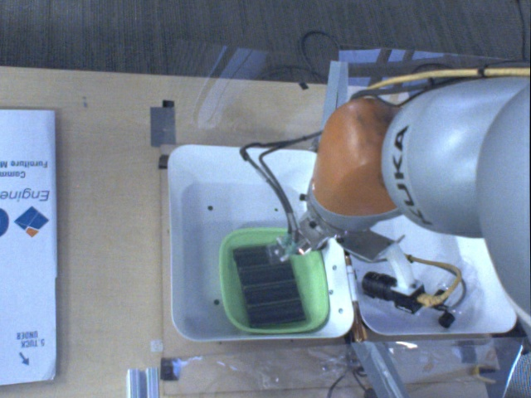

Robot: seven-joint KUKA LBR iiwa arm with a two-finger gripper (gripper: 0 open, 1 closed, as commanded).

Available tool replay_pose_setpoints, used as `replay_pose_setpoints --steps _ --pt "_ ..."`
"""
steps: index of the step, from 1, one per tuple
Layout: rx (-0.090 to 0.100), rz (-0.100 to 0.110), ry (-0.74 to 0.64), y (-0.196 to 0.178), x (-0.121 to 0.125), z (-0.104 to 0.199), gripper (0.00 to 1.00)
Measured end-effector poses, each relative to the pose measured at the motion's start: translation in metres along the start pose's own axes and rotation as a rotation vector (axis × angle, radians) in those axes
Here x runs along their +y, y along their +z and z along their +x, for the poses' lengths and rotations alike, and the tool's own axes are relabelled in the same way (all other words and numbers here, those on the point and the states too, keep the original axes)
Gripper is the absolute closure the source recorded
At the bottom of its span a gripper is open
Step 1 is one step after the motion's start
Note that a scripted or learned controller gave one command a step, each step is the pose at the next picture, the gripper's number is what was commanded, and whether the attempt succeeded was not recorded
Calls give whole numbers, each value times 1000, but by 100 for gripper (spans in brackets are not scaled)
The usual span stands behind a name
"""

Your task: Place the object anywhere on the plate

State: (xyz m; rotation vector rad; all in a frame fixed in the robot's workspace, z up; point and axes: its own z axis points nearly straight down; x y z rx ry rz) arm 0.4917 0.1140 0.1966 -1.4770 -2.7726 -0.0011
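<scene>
A green square plate (235, 259) lies in the left white bin (192, 222), near its front right corner. A dark, ribbed rectangular object (267, 287) rests flat on the plate and covers most of its middle. My gripper (286, 248) hangs under the orange band of the arm, just over the object's far right end at the plate's rim. The arm hides the plate's far right corner.
The right white bin (485, 309) is largely covered by the arm. A white printed sheet (26, 247) lies on the bench at the far left. A small grey bracket (163, 124) stands behind the left bin, whose far left floor is bare.
</scene>
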Motion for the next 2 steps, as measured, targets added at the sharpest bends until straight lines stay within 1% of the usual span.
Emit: replay_pose_setpoints --steps 1,2 --pt "0 0 0 0 0 0 0" --pt "-3 -4 11 -22 -28 -55 0"
